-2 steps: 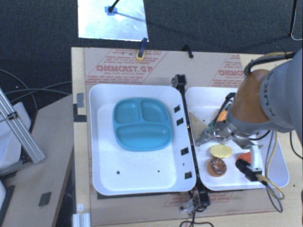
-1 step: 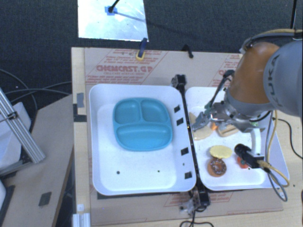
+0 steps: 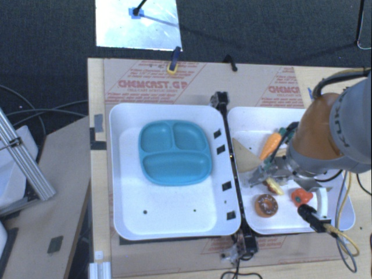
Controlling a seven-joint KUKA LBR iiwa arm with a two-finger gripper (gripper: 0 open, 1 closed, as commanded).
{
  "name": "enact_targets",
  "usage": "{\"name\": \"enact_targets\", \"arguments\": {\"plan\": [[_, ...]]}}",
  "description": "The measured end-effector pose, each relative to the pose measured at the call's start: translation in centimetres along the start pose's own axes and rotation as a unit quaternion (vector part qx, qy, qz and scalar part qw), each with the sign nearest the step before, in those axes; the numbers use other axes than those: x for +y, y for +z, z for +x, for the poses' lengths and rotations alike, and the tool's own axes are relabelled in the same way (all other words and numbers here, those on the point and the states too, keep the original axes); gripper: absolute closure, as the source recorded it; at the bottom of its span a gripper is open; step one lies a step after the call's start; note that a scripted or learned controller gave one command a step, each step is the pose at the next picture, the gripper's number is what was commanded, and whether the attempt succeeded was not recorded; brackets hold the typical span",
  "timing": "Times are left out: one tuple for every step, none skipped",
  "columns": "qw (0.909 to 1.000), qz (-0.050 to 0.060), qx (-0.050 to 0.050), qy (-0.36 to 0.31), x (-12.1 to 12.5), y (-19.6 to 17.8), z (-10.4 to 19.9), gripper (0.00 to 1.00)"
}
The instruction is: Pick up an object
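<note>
Toys crowd the right bin (image 3: 247,133), so we see the gripper (image 3: 263,175) low beside the carrot (image 3: 269,146); whether it's clenched, we cannot tell. The blue plate (image 3: 174,153) sits apart.

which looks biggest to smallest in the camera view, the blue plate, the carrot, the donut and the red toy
1. blue plate, by far the largest
2. carrot, long and thin, partly under the arm
3. donut, close to the carrot in area, so that rank is unsure
4. red toy, smallest
</note>
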State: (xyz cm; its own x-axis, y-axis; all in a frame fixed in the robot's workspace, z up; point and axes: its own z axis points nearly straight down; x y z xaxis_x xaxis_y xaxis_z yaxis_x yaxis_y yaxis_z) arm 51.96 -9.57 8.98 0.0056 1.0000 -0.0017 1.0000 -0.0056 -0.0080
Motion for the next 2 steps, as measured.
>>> {"name": "enact_targets", "arguments": {"plan": [[1.0000,-0.006,0.001,-0.003,0.4,-1.6,0.4,1.00],[0.9999,-0.011,0.002,-0.010,7.0,-10.1,9.2,1.00]]}}
